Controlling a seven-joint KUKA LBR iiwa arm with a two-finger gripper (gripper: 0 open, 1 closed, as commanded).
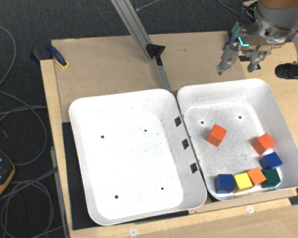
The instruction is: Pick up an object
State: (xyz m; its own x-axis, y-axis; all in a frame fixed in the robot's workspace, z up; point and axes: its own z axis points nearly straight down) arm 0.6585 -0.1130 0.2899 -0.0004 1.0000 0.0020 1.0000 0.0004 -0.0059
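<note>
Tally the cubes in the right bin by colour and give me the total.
Orange cubes: 3
Blue cubes: 2
Yellow cubes: 1
Green cubes: 1
Total: 7, all in the right bin.

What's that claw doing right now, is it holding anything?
Gripper: open, holding nothing, hanging above the bench past the right bin's far edge, apart from the blocks.
</note>
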